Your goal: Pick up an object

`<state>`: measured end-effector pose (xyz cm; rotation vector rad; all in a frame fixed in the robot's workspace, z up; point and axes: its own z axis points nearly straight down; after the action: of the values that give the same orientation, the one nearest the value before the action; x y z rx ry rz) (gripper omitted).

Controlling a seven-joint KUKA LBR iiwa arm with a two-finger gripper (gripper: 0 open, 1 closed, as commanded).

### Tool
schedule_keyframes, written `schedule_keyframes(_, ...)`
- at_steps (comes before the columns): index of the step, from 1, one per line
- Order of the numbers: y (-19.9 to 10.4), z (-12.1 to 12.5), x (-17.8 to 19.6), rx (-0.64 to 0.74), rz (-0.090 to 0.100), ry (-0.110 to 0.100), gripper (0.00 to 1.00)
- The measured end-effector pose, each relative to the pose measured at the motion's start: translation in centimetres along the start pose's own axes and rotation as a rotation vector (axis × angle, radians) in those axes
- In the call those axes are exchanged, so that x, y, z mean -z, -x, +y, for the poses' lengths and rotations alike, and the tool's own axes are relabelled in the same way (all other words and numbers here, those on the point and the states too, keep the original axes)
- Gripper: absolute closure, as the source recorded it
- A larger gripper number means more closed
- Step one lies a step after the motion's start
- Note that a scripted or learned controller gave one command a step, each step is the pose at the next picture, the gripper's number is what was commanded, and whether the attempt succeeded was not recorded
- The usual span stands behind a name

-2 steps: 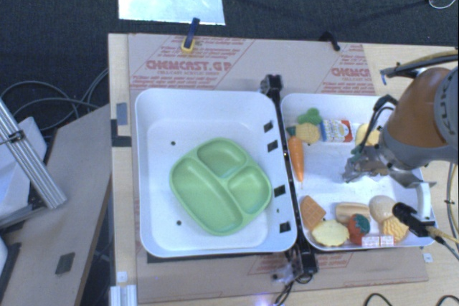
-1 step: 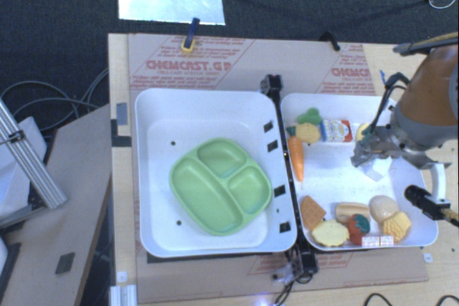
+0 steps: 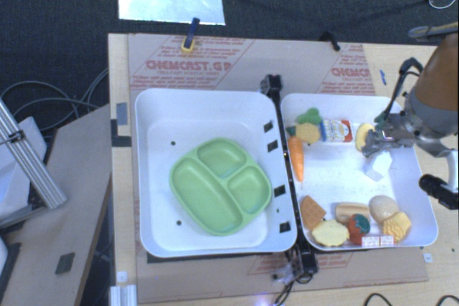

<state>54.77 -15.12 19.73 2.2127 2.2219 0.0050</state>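
I see toy food in the right bin (image 3: pixel 423 186): a carrot (image 3: pixel 296 158) along its left wall, broccoli (image 3: pixel 309 115) and a bottle (image 3: pixel 334 130) near the top, and bread (image 3: pixel 313 211), an egg (image 3: pixel 382 207) and others clustered along the bottom.

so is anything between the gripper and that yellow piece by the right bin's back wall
Nothing visible: the gripper sits right beside the yellow piece, with only bare bin floor around them.
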Motion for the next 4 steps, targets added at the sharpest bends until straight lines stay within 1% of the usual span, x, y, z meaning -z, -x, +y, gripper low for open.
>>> schedule_keyframes(1,0.0,0.2,2.9,0.001,0.0,-0.001,1.0)
schedule_keyframes(2,-5.6,0.8,3.7,0.005,0.002,-0.003,1.0)
schedule_keyframes(3,-10.3,1.0,2.9,0.005,0.004,-0.005,1.0)
schedule_keyframes(4,-15.8,0.7,1.9,0.006,0.004,-0.006,1.0)
